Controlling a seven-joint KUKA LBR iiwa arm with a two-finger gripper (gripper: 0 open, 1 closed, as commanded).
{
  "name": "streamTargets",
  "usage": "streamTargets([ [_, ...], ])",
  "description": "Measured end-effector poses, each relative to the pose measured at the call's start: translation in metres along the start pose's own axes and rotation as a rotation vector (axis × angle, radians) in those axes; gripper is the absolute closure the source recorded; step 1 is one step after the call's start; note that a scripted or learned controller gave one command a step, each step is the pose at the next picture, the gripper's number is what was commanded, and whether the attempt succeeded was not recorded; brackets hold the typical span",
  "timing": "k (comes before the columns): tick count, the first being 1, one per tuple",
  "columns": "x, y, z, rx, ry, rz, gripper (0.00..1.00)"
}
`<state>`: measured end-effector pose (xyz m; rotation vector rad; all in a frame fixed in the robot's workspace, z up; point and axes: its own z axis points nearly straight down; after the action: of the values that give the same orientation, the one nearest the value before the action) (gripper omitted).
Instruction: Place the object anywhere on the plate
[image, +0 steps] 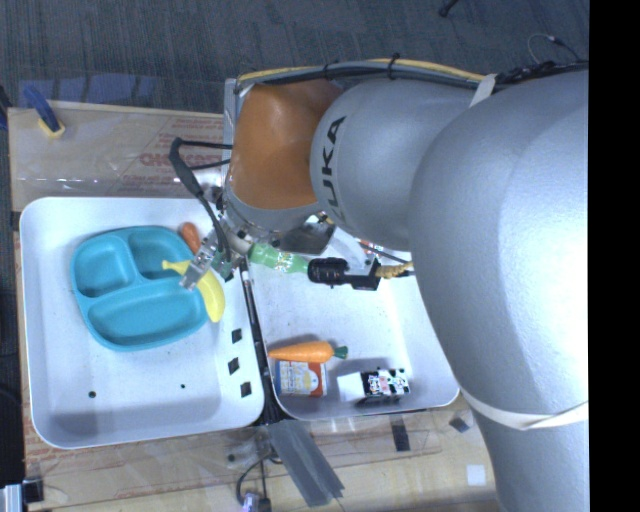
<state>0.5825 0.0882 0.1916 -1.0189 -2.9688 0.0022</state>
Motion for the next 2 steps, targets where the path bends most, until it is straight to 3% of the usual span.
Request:
streamTargets([
  [1,0.0,0.0,0.0,0.0,0.0,0.0,0.0],
  [2,0.0,0.001,-0.01,0.0,0.0,-0.005,1.0],
])
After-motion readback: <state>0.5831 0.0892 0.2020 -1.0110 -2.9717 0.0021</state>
